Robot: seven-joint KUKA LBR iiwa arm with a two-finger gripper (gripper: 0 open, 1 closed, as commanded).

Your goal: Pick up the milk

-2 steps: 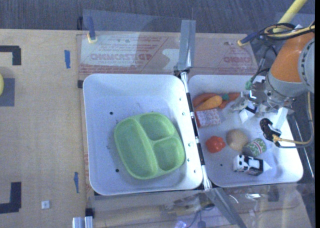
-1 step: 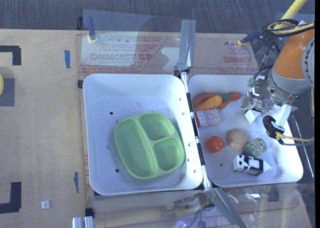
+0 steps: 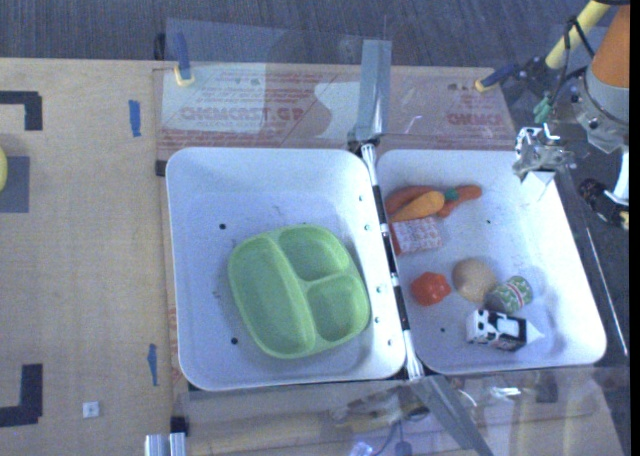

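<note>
Gripper (image 3: 537,152) hovers over far right rim of right white bin (image 3: 580,244); whether its fingers are wide or narrow, cannot tell; nothing seen held. Small black-and-white cow-print milk carton (image 3: 497,328) lies tipped in that bin's near corner, touching green-white patterned can (image 3: 511,294), well apart from gripper. Likely light, stiff toy; pinch across flat sides.
</note>
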